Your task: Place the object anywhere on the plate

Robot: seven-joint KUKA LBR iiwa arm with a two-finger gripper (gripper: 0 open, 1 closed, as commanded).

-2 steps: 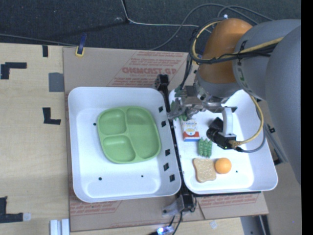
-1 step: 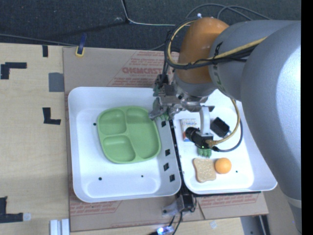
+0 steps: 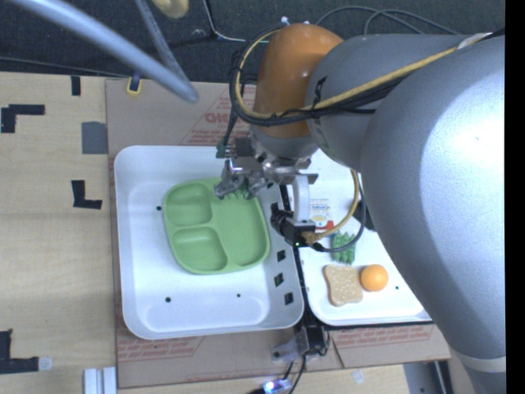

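Note:
A light green divided plate lies in the left white bin. My gripper hangs over the plate's far right rim, below the orange wrist band. A small dark green thing shows right under the gripper, at the plate's rim. The gripper body hides how it sits there.
The right bin holds a slice of toast, an orange ball and a green leafy piece. The big grey arm covers most of that bin. Cables run down beside the gripper, along the wall between the two bins.

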